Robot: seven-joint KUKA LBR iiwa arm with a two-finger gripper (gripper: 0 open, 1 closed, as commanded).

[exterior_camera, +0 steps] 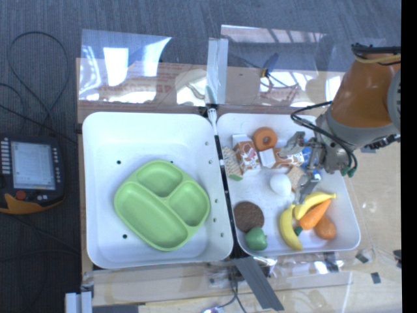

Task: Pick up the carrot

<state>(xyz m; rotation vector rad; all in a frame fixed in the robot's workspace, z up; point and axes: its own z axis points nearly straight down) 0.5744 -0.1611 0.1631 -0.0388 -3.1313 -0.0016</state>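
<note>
White plastic, two bins side by side. The left bin (98, 175) carries one green divided plate (161, 204). The right bin (352, 237) is crowded. One grey arm with its orange band (365, 96) reaches in from the right, and the gripper (311, 175) hangs low over the pile; whether it is released or clenched, I cannot tell. Just below it lies one banana (290, 222), and the carrot (314, 212) rests against it, an orange fruit (326, 229) touching its far side. Around them: one chocolate cookie (248, 214), one doughnut (264, 138), one white egg (281, 184), one green pepper (257, 238), and small cartons (240, 159).
</note>
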